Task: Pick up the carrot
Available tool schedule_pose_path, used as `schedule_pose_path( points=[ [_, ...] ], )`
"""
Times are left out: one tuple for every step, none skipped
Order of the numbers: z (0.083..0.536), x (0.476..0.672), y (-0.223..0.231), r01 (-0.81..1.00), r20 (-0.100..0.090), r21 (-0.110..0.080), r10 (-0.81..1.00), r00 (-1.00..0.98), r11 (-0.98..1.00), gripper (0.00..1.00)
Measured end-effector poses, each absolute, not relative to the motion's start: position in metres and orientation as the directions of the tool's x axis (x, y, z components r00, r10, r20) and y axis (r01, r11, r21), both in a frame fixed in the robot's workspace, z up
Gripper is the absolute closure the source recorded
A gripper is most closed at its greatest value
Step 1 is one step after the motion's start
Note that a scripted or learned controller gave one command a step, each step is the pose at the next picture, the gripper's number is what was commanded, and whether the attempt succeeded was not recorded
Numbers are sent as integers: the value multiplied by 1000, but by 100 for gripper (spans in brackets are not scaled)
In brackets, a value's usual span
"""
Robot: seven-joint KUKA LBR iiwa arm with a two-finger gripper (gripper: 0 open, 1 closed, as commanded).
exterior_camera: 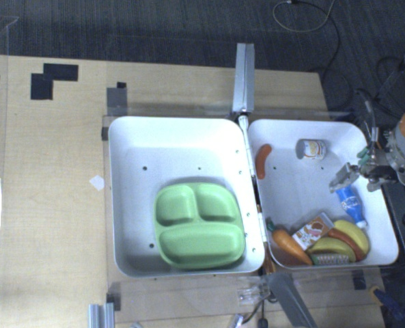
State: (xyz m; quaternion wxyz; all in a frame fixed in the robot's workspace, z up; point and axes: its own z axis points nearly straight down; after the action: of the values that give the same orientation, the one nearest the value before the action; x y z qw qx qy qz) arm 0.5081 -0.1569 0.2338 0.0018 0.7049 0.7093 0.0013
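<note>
Where the right bin [373, 251] meets its near-left corner, the carrot [289, 245] lies, its right side partly covered by a small carton [311, 231] and bananas [344, 241]. Gripper [358, 173] hovers at the bin's right rim; jaws' state cannot be told, blurred.

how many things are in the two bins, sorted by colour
Green: 1, the divided plate in the left bin
Orange or red-orange: 2, the carrot and a sausage-shaped piece
Yellow: 1, the bananas
Blue: 1, a bottle
Silver: 1, a can
Mixed print: 1, a small packet
Total: 7, six of them in the right bin
</note>
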Motion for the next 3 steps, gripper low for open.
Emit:
schedule_pose_path(
  points=[
    [127,514,-103,988,-1,3,988,-155,155,0],
    [89,589,-87,955,3,10,955,296,-296,0],
    [101,592,-86,958,5,17,958,287,-287,100]
  ],
)
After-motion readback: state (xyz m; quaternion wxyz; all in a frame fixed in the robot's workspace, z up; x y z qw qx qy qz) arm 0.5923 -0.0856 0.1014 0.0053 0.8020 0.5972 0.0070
